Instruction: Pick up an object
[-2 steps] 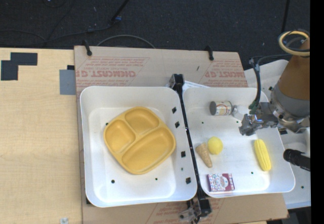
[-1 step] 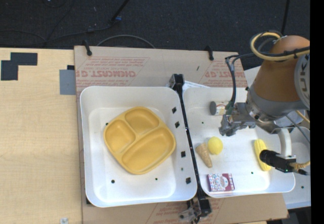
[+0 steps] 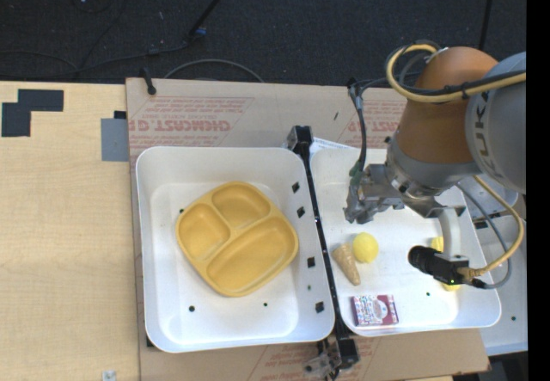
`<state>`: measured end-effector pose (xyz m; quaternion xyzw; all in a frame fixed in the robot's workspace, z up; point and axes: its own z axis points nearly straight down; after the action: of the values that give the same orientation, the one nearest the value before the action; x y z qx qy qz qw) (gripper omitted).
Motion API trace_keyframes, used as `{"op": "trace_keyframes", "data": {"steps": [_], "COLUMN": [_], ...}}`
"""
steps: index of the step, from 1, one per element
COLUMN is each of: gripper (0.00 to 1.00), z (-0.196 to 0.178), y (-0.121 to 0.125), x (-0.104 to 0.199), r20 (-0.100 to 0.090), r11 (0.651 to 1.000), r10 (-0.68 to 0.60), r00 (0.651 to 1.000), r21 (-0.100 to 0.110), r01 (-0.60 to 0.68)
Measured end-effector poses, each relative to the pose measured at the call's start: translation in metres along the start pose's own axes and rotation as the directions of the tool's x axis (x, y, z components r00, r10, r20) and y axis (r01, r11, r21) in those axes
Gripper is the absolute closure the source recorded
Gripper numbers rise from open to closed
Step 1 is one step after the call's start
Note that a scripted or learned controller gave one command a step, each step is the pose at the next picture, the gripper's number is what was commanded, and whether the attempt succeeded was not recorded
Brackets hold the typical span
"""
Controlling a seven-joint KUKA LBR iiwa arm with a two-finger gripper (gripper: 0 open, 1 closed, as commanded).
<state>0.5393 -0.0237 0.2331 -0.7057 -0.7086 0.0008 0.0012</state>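
Pretty bright and even from my seat; the white bins [image 3: 163, 199] nearly blow out, the floor [image 3: 258, 9] at 12 o'clock stays murky, everything's a bit soft.

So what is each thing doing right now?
Yellow divided plate: flat in the left bin, nothing on it.
Yellow ball: resting in the right bin.
Cone: lying on its side beside the ball.
Small packet: lying flat.
Gripper: low over the right bin, holding nothing visible.

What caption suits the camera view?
Arm's hand hovers above lemon in right bin; yellow tray in left bin.
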Motion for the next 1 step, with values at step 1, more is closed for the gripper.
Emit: {"op": "trace_keyframes", "data": {"steps": [1], "gripper": [1.0], "z": [-0.001], "y": [0.0083], "x": [0.0421], "r20": [-0.001], "r11": [1.0], "r10": [0.0], "r00": [1.0], "r21": [0.0], "r01": [0.0]}}
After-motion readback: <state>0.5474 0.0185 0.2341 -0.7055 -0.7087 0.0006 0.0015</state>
